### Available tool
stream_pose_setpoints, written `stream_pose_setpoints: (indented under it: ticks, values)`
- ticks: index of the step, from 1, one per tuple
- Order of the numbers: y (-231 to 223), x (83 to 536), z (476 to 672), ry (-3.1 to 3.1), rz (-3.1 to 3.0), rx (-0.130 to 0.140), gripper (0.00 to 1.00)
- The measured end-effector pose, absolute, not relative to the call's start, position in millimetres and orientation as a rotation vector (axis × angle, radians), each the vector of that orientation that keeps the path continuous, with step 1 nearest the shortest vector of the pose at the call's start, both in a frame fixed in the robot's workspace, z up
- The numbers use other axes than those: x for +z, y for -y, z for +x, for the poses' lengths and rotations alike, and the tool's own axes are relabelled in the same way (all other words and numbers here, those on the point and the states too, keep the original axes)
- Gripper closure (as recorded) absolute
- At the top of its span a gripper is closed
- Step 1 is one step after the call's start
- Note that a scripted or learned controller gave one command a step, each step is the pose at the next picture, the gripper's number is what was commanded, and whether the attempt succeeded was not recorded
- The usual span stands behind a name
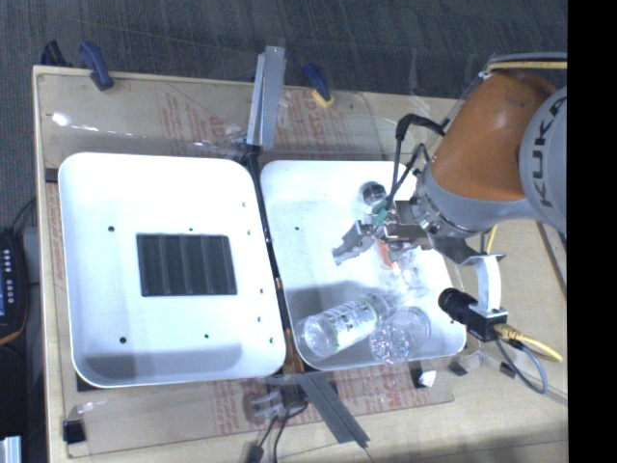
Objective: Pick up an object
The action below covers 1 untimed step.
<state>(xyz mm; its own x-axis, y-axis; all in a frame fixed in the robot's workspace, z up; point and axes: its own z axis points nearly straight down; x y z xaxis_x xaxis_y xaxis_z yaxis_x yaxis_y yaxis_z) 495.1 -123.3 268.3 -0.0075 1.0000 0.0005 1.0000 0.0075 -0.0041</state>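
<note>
At centre-right of the frame the gripper hangs above the right bin; whether its fingers are parted or clenched cannot be told. The clear plastic bottle lies on its side at lower centre-right, touching a crumpled clear cup. Being round and slick, the bottle could roll from a closing pinch.

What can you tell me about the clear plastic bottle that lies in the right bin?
The clear plastic bottle lies on its side near the front edge of the right bin, slanted, with one end toward the front left corner and the other toward the middle of the bin. It looks transparent, with a pale label around its middle. A second clear, crinkled object lies right beside it, and I cannot tell whether they touch. The gripper is above the bin, further back, apart from the bottle.
</note>
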Motion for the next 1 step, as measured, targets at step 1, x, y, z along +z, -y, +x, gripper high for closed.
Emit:
stream_pose_setpoints:
  ticks: [1]
  values:
    - [191.6, 202.6, 530.1, 2.148, -2.289, 0.005, 0.00]
